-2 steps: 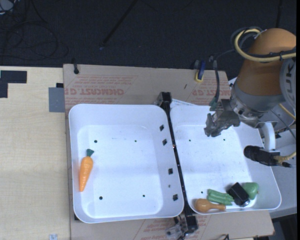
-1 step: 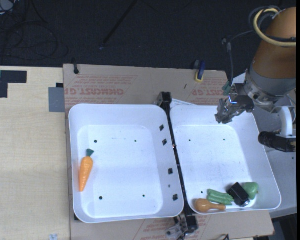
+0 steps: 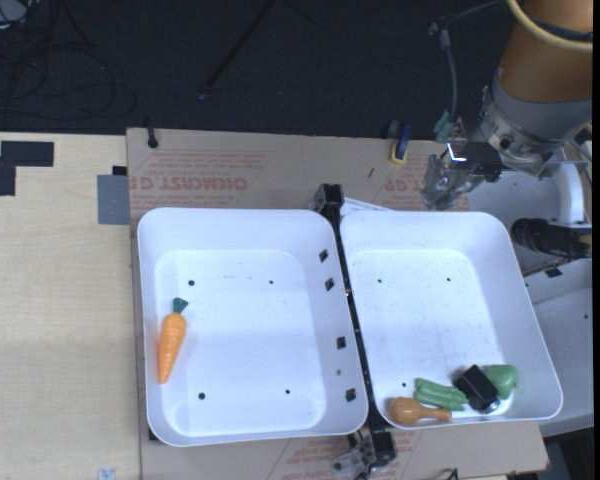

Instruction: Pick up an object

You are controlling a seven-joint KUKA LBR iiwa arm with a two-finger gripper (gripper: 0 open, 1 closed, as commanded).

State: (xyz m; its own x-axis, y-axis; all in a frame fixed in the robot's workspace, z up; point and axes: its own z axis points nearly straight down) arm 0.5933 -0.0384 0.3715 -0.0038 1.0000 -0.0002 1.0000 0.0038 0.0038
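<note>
Only smooth plastic: tapered orange carrot [image 3: 171,342], white bin [image 3: 235,230].

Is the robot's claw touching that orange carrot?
Apart. The camera view shows the gripper above the right bin's far edge, the carrot across in the left bin.

A carrot [image 3: 171,340] lies in the left bin [image 3: 240,226]; four objects [image 3: 458,396] cluster in the right bin's [image 3: 430,225] near corner.
</note>
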